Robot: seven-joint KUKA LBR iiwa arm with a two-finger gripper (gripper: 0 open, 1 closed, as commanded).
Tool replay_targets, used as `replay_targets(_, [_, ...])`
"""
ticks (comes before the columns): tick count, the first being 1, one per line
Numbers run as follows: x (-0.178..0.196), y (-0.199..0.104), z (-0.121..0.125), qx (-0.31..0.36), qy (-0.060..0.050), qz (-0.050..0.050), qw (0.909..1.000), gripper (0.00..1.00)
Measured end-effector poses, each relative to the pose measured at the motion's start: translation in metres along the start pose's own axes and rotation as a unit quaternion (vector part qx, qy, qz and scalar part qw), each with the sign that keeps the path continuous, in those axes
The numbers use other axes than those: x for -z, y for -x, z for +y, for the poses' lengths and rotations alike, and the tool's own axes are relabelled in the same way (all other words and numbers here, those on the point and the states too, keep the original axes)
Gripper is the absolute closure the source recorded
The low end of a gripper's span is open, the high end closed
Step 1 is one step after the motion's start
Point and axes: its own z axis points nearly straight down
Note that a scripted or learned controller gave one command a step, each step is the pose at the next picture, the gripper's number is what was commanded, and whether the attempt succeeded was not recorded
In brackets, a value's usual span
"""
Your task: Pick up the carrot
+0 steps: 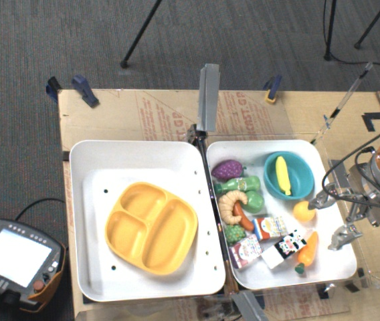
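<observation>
The carrot (308, 249) is orange with a green stub at its lower end. It lies slanted near the front right corner of the right bin (340, 266), touching a black-and-white box (286, 245). My gripper (332, 218) hovers at the bin's right edge, just right of and above the carrot. It is open, with one finger (322, 200) near an orange fruit (303, 211) and the other (342, 236) close to the carrot's tip. Nothing sits between the fingers.
The right bin also holds a teal bowl (300, 182) with a banana (282, 174), purple grapes (228, 170), a green vegetable (247, 184), a croissant (231, 206) and small cartons (270, 227). A yellow divided plate (151, 227) lies in the left bin (86, 179).
</observation>
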Motion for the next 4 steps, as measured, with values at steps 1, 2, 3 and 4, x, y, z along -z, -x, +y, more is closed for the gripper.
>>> replay_targets(1, [-0.119, 0.0, 0.001, -0.048, 0.002, 0.004, 0.9988, 0.0])
replay_targets(2, [-0.119, 0.001, 0.064, -0.007, 0.001, 0.0, 1.0, 0.0])
replay_targets(3, [-0.066, 0.019, 0.01, 0.044, -0.002, -0.002, 0.999, 0.0])
replay_targets(4, [-0.121, -0.001, 0.023, 0.044, 0.003, 0.003, 0.999, 0.0])
